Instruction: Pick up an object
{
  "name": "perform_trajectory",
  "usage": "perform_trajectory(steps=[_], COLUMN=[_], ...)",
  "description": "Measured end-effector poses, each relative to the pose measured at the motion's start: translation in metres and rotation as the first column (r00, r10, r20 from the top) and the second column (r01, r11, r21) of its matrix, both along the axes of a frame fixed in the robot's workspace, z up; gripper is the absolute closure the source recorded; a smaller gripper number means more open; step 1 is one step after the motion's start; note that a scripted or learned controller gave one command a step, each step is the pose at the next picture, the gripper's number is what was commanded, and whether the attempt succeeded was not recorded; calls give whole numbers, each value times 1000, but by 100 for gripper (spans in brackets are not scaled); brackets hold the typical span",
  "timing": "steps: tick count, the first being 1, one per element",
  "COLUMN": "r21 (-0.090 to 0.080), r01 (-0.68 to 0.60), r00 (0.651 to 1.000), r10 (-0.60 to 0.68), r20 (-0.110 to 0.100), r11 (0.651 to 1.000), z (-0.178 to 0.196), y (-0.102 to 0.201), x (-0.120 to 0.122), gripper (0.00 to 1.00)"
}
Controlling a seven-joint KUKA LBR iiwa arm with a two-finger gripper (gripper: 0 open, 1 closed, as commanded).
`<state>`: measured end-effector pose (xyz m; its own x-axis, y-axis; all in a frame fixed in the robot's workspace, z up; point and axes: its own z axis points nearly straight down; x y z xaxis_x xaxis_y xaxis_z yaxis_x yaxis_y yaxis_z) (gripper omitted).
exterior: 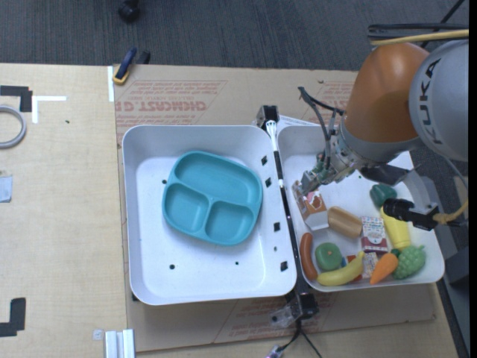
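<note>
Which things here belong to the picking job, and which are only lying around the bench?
For the job:
- gripper, low in the right bin
- toy food there: small carton, bread roll, banana, carrot, sausage

Just lying about:
- teal divided plate in the left bin
- tape roll on the bench
- cardboard sheet under the bins

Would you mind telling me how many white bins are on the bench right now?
2. The left bin holds a teal divided plate; the right bin, touching it along the middle, holds toy food beneath the arm, which may hide more items.
</note>
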<state>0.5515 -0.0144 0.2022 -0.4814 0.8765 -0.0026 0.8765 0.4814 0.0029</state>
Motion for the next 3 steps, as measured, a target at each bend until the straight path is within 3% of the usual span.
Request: perform_trajectory(steps=[1, 2, 3], r21=[0, 1, 0], r01=[-1, -162, -163], r00=[1000, 987, 987], r10=[1, 162, 163], r20=[0, -4, -3], r11=[1000, 987, 987], z=[0, -10, -10], y=[0, 12, 12], x=[0, -27, -27], gripper=[0, 0, 0])
